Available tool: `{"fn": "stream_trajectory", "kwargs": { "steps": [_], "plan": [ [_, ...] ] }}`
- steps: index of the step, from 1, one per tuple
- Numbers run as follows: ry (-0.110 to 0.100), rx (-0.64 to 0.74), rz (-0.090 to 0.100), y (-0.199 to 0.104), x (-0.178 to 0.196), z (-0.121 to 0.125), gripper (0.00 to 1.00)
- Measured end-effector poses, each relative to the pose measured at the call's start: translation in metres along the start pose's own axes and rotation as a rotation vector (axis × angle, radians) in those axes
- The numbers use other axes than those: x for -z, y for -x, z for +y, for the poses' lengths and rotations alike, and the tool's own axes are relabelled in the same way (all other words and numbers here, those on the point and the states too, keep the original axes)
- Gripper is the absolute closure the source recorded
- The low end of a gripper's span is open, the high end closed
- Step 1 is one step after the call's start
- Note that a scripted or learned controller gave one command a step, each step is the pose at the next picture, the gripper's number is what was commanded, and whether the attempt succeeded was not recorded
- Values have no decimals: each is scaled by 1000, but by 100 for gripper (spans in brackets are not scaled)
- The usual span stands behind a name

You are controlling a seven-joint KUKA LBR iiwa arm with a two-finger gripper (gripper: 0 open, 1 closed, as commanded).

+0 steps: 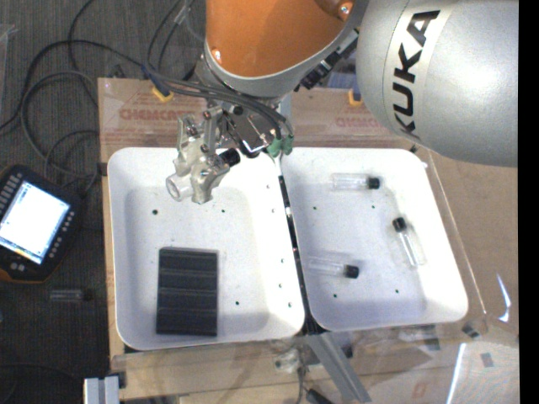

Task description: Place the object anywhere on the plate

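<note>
Leftmost, a black ridged plate (187,291) lay in the left bin (135,310), well below the fingers (200,188); the gripper (192,185) hung over that bin's upper part, and a clear vial (180,185) seemed clamped between its fingers; right of the fingers, three black-capped vials (408,239) lay apart in the right bin (438,297).

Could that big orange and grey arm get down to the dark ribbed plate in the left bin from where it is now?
Probably yes. The gripper hangs over the far end of the left bin, and the dark plate lies flat at the near end with only bare white floor between them.
</note>
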State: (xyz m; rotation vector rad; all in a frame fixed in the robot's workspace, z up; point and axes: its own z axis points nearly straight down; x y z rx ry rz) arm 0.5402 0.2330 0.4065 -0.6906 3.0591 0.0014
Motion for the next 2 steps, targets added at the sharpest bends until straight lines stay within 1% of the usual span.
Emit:
{"fn": "stream_trajectory", "kwargs": {
  "steps": [1, 2],
  "plan": [
    [4, 92, 5, -10, -163, 6, 100],
    [2, 301, 3, 42, -155, -20, 100]
  ]
}}
